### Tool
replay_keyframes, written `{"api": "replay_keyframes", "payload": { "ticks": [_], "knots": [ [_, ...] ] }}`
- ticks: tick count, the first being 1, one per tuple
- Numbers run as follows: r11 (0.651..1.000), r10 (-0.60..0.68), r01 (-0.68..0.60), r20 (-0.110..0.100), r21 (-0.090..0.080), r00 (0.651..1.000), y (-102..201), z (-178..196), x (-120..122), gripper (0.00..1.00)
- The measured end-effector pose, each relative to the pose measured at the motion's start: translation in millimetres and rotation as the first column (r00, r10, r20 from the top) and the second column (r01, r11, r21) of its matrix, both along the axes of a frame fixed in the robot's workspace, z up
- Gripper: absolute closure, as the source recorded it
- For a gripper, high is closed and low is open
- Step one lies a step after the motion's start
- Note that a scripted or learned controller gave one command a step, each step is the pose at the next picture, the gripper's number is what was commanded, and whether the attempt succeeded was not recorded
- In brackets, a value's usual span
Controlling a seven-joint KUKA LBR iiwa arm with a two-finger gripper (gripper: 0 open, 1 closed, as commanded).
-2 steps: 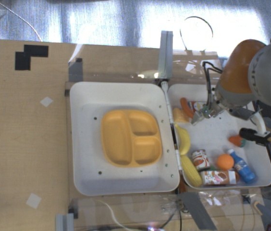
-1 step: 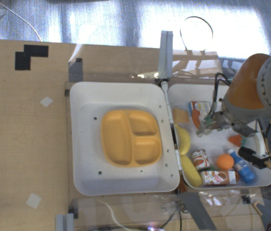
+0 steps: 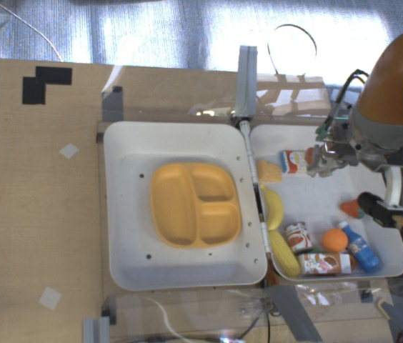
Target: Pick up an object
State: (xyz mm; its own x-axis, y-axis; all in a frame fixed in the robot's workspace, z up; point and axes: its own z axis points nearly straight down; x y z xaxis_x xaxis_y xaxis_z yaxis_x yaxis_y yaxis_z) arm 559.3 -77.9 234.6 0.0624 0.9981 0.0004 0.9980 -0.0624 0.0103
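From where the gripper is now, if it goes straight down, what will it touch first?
Most likely the small red-and-white carton, which lies just beside the gripper in the right bin. Depth is unclear, so it could instead land on the bare white floor next to the carton.

Wood-toned surface under me, running from the view's left edge out past both bins. Black marks near its top left corner, plus a few small pale patches on the left part. Two shallow white bins sit side by side on it, touching along a shared edge: left bin w/ a yellow divided tray in it, right bin w/ small items inside. Grey post stands at the back, right at the seam btwn the bins. Grey brackets at the left bin's corners.
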Motion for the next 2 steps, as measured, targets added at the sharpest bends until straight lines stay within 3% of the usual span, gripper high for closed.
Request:
{"api": "replay_keyframes", "payload": {
  "ticks": [1, 2],
  "knots": [
    [0.998, 0.069, -0.069, -0.010, 0.000, 0.998, 8.1, -51.6, 19.0, 1.00],
    [0.998, 0.068, -0.068, -0.006, -0.001, 0.998, 7.7, -49.4, 19.8, 0.00]
  ]
}}
